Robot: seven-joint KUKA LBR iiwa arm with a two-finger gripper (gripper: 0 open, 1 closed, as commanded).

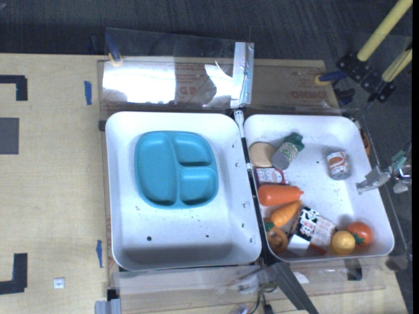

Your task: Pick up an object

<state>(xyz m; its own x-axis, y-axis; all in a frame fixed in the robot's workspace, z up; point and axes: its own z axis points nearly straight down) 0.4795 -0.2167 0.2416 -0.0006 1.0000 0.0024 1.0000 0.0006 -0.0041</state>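
Note:
The right bin [366, 205] holds several small objects. A grey bottle with a green cap [288, 150] lies near a tan round piece [262, 153] at the back left. A red and white can [337, 164] stands alone toward the back right. Along the left wall lie a red and white packet [270, 175], an orange carrot [280, 193] and a smaller orange piece [285, 213]. At the front sit a black and white carton [311, 226], a yellow lemon [343, 241] and a red tomato [361, 233].
The left bin [124, 234] bears a blue divided plate [177, 169]. A clear plastic sheet [177, 70] stands behind the bins. A metal bracket [374, 178] sits at the right bin's right rim. Yellow poles [386, 25] cross the upper right corner.

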